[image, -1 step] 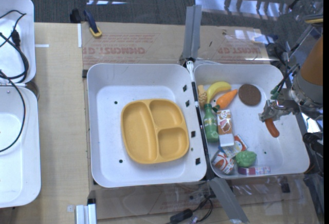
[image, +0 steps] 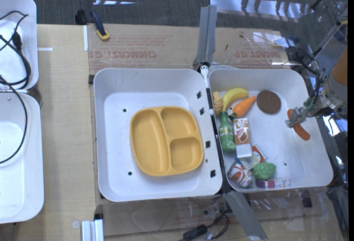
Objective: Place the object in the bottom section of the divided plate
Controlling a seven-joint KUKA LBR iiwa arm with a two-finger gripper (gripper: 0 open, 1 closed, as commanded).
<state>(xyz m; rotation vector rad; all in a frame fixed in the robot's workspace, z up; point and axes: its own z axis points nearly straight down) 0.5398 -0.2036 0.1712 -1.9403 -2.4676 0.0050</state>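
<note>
Where the arm (image: 338, 77) enters at the right edge of the frame, reaches down-left into the right bin (image: 310, 140); gripper (image: 296, 117) low near that bin's right wall, clenched on an orange sausage-like object (image: 301, 132) jutting out below the fingers. Left of it, well apart: brown disc (image: 269, 101), carrot (image: 244, 106), banana (image: 234, 94), green bottle (image: 225, 132), small carton (image: 241, 136), green lump (image: 264, 170), crowded along the bin's left side. Yellow divided plate (image: 166, 140) centre frame in the left bin (image: 110, 124), on the tabletop (image: 61, 68). Wrist cut off by the frame edge; fingertips blurred, hard to separate from the object.
</note>
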